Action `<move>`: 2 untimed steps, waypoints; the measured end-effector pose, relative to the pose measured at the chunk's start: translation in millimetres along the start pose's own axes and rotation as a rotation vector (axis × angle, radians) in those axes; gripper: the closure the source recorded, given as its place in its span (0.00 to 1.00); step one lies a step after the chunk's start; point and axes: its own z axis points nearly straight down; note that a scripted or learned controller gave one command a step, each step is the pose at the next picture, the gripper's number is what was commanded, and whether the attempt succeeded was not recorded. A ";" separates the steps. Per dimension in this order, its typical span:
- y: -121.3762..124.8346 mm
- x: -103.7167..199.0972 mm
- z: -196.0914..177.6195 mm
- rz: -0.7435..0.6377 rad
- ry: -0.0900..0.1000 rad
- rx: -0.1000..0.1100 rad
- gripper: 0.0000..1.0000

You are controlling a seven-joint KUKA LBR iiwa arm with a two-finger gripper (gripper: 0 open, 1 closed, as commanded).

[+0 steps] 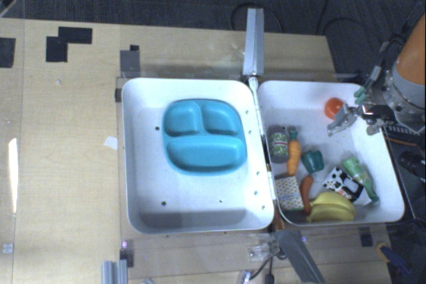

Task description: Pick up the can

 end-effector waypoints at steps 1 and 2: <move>-39.6 -29.5 157.2 -0.045 0.000 0.001 0.00; 7.5 -39.6 186.2 0.231 0.008 -0.004 0.00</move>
